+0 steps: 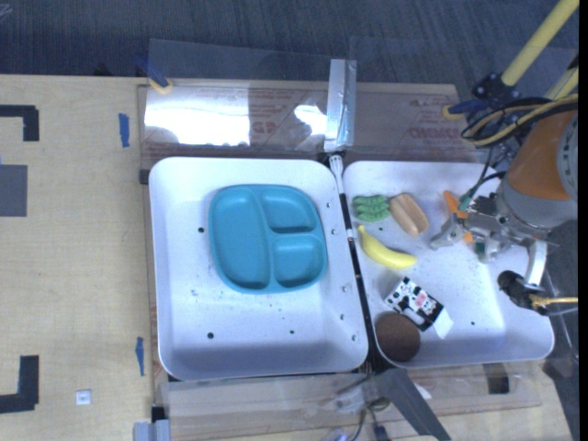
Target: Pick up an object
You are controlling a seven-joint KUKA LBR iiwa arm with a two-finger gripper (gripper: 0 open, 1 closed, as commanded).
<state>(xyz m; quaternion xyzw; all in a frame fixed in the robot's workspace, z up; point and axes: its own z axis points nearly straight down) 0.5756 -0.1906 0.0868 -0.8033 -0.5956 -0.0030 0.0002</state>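
Nothing is yet held: the gripper (464, 231) is seen over the right bin (478, 338), fingers apparently parted and bare, the bun (409, 214) just beside them.

On my worktop (73, 246) two bins sit side by side. The left bin (175, 320) holds a divided tray (268, 237). In the right bin (478, 333), a bread roll (409, 214) lies between a leafy toy (371, 208) and my tool (459, 232); nearer the front lie a banana (386, 251), a patterned card (415, 304) and a round ball (398, 336).
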